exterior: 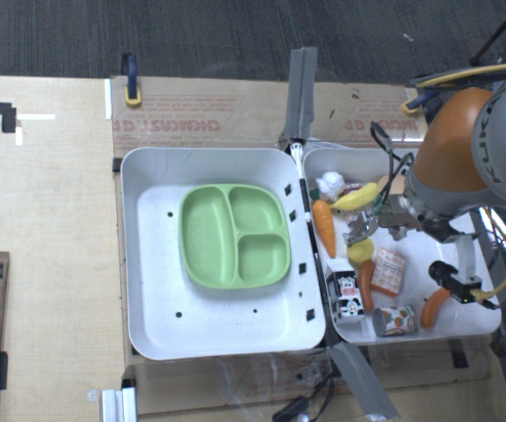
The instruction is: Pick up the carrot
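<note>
dark grey carpet (191,16) fills the top of the scene behind a pale wooden bench (42,236), which carries a strip of brown printed cardboard (209,117) along its far side. on the bench sit two shallow white bins side by side. the larger-looking left white bin (148,323) holds a light green plastic tray with three compartments (234,236), lying flat near its middle. the grey arm with the orange band (464,148) reaches in from the right over the right white bin (473,328), and its two-finger gripper (363,227) hangs low above the clutter there; whether it is spread or pressed together cannot be told, as the tips blur into the objects beneath.

the long orange carrot (324,227) lies at the left side of the right bin, close to the wall that divides the bins, its thick end toward the far side. it sits just left of the gripper, apart from it. a yellow banana (357,198) rests just beyond the gripper, near a small white crumpled item (330,183). nearer the front lie a white patterned packet (388,271), a small black-and-white carton (348,295), a small tin with a red label (395,321), a yellow round fruit (360,251) and an orange sausage-shaped piece (433,306).
</note>
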Available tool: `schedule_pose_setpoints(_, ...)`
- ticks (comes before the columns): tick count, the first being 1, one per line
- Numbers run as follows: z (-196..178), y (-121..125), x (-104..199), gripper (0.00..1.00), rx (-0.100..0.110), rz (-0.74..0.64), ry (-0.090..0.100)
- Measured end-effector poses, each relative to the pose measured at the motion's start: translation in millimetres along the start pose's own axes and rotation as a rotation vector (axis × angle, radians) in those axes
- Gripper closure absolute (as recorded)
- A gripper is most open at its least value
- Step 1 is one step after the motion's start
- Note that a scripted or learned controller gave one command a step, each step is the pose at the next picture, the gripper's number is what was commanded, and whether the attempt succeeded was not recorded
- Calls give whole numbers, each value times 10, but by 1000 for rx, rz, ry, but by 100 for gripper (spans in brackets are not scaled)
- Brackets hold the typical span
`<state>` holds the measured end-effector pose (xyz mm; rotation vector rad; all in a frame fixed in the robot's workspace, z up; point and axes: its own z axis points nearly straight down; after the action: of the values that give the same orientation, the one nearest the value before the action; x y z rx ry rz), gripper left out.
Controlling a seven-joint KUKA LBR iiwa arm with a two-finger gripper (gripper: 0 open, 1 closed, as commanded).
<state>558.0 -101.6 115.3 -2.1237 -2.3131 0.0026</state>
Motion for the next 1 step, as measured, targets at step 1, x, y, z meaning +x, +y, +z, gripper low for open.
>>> schedule_pose_setpoints(1,159,-509,-13,0,-23,-218,-9)
